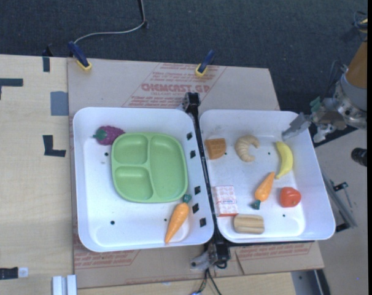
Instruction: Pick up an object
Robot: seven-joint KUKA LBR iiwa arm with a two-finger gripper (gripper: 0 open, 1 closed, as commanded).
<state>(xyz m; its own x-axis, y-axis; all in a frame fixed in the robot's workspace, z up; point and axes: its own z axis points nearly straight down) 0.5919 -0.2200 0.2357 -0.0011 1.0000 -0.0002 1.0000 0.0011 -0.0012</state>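
Note:
The right bin (309,229) holds a banana (285,158), a croissant (247,147), an orange bread piece (215,148), a small carrot (264,188), a tomato (290,196), a bread roll (248,224) and a red-and-white packet (225,200). In the left bin (91,226) lie a green divided plate (150,167), purple grapes (109,134) and a larger carrot (177,220). My gripper (298,125) hovers at the right bin's upper right corner, just above the banana's top end, with nothing visibly between its fingers.
The bins sit on a cardboard sheet (167,88) held by yellow-blue clamps (80,56) at the back. A black divider clip (191,100) joins the bins at the top. The arm's wrist (352,97) occupies the right edge.

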